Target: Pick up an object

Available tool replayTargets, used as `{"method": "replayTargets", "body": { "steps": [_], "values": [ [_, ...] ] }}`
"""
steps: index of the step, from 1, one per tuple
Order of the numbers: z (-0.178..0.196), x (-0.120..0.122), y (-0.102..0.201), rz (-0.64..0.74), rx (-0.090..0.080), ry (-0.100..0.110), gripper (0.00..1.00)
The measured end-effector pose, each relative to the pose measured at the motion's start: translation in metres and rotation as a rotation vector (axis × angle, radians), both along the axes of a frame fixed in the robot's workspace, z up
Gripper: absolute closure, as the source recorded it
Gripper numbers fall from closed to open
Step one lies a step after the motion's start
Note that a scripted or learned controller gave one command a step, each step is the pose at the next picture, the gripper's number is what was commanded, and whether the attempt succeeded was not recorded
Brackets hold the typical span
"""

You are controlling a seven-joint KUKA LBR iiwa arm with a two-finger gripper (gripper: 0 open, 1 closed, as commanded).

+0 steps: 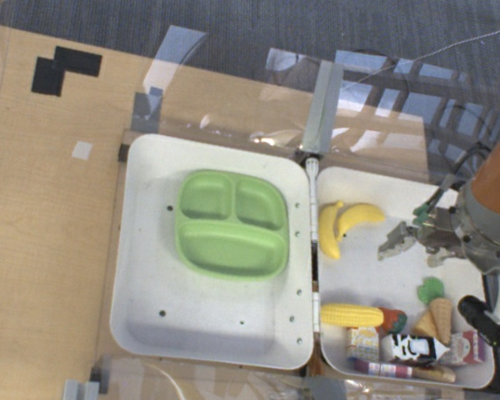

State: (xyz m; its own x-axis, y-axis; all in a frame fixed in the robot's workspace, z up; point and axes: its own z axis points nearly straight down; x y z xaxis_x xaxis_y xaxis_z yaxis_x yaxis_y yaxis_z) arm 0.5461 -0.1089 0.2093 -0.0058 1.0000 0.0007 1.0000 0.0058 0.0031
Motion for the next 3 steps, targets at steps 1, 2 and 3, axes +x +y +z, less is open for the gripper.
{"method": "replayTargets", "body": {
  "steps": [1, 2, 3],
  "values": [
    [-0.098, -0.032, 0.003, -0.113, 0.0, 0.001, 0.0],
    [-0.116, -0.052, 0.016, -0.005, -0.006, -0.021, 0.0],
    [-0.118, 0.054, 0.017, 0.359, -0.006, -0.016, 0.0]
  ]
}}
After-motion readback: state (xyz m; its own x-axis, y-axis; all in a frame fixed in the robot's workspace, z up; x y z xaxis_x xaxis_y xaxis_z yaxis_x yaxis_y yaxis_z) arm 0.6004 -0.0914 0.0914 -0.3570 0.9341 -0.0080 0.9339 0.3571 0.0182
